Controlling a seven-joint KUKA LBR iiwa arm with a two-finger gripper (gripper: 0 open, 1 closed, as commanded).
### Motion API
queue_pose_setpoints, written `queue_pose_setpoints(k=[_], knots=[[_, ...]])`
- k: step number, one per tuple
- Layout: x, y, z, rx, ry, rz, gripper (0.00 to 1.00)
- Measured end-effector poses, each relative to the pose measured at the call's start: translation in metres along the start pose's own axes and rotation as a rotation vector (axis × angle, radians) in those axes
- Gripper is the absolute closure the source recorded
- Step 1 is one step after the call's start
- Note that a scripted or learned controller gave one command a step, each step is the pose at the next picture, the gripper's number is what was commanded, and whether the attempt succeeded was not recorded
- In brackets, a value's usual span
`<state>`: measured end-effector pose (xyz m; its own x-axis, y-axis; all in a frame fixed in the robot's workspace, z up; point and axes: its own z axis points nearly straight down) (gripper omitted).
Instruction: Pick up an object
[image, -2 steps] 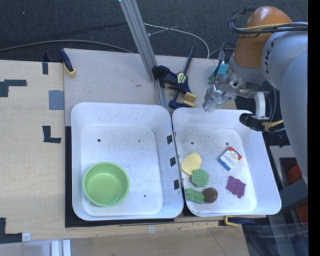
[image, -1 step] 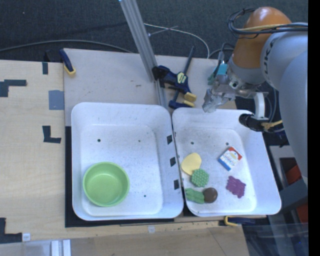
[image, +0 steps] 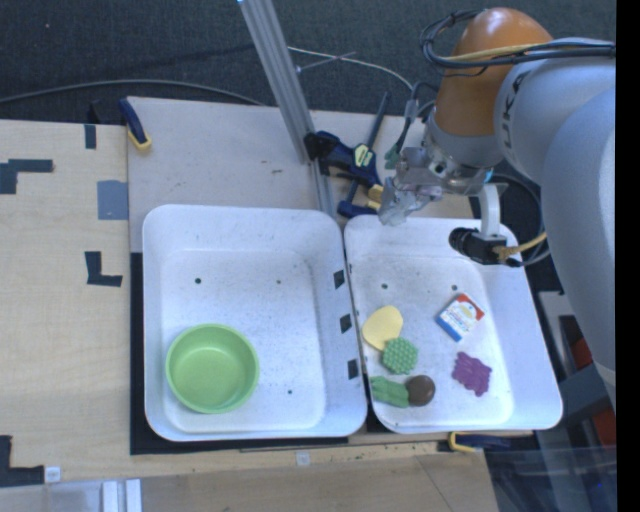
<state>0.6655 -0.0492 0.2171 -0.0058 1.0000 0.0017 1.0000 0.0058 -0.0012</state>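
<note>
the pincer (image: 393, 208) hangs over the far rim of the right bin (image: 520, 395); how its grip stands i cannot tell. in that bin lie a yellow piece (image: 383, 325), a green waffle (image: 400, 355), a small carton (image: 460, 316) and a purple piece (image: 471, 373).

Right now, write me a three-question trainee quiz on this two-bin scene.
1. True or false: the green bowl sits in the left bin.
2. Which item lies nearest the green bar? A) purple piece B) brown ball C) small carton
3. Fill in: the tool hangs over the right bin's ____ rim, away from the yellow piece and green waffle disc.

Key: 1 true; 2 B; 3 far.
</note>
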Motion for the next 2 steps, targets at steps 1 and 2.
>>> queue_pose_setpoints(k=[1, 2], knots=[[0.051, -0.015, 0.009, 0.002, 0.000, 0.000, 1.00], [0.104, -0.040, 0.011, 0.002, 0.000, -0.001, 1.00]])
